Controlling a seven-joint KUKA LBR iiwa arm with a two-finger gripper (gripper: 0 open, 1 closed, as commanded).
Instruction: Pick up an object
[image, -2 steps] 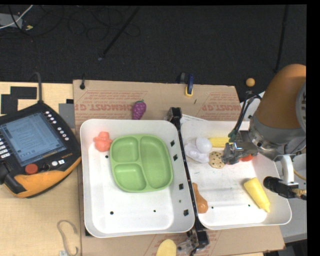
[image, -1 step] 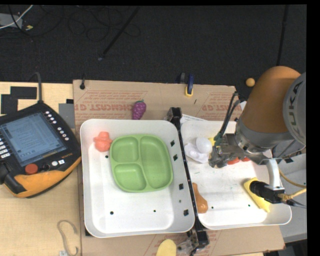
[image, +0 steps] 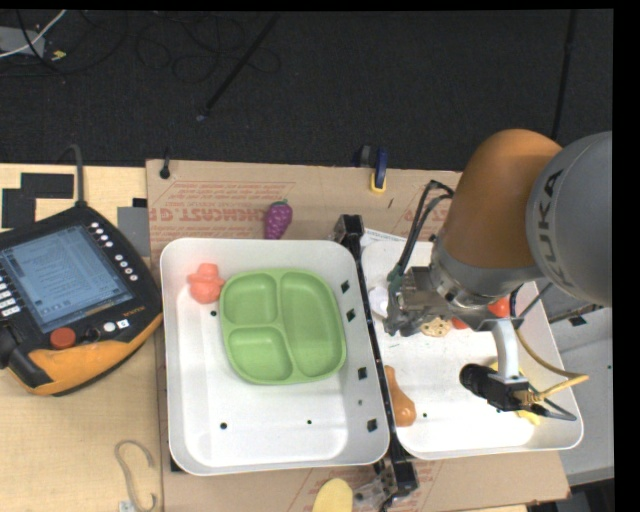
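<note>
Divided plate in left bin

— what kind of place is this?
— a robot lab, i think. a kuka arm works over two white bins, a teach pendant lies beside, and cables run behind.
</note>
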